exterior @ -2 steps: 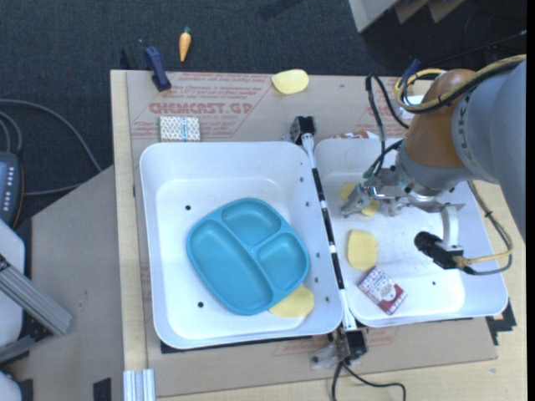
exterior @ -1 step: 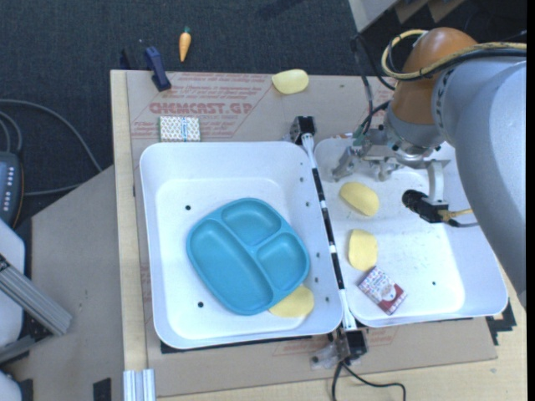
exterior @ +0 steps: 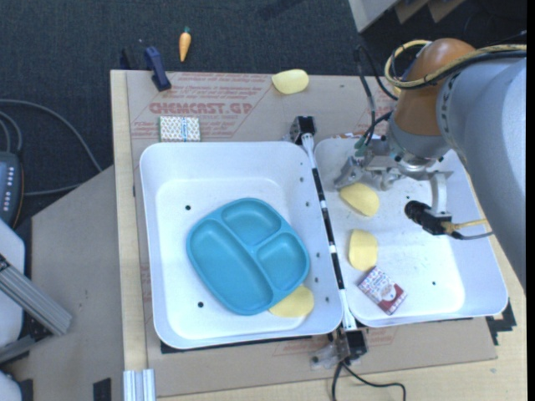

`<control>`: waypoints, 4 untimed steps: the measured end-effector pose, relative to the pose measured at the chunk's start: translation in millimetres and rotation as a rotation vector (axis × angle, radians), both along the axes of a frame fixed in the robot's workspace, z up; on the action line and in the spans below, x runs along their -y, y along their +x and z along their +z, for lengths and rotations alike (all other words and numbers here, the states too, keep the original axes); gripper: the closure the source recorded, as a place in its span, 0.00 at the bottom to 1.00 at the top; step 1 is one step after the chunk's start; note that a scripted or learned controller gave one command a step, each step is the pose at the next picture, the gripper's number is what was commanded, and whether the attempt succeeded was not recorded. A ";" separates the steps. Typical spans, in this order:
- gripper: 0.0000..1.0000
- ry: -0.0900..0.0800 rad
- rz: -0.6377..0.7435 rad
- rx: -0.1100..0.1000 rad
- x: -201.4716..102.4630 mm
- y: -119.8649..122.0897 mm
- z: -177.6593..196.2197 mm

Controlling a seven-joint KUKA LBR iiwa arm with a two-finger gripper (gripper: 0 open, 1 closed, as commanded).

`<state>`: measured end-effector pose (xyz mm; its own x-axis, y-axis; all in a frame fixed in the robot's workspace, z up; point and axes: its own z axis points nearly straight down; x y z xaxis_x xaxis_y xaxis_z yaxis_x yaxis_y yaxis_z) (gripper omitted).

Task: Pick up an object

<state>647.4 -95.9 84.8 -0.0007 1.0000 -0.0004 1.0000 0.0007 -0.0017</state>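
Note:
My gripper (exterior: 361, 176) hangs low over the back left part of the right bin (exterior: 476, 295), under the grey arm with its orange band. A pale yellow lump (exterior: 360, 200) lies directly beneath and in front of the gripper, seemingly touching it. A second yellow lump (exterior: 363, 249) rests nearer the bin's middle. A red and white packet (exterior: 381, 290) lies towards the front. I see nothing lifted off the bin floor.
The left bin (exterior: 167, 190) holds a blue divided plate (exterior: 247, 255) with a yellow lump (exterior: 293, 302) tucked at its front edge. On the board behind the bins lie another yellow lump (exterior: 290, 81), a patterned packet (exterior: 180, 128) and a blue clip (exterior: 155, 67). A small carrot (exterior: 185, 44) lies just beyond the board.

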 end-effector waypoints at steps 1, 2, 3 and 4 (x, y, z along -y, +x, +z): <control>0.00 0.001 -0.001 0.000 0.2 -64.7 -0.5; 0.00 0.001 -0.002 0.000 6.3 -123.4 -0.7; 1.00 0.001 -0.002 0.002 5.8 -122.8 9.2; 1.00 0.001 0.000 0.002 -54.0 -92.3 99.9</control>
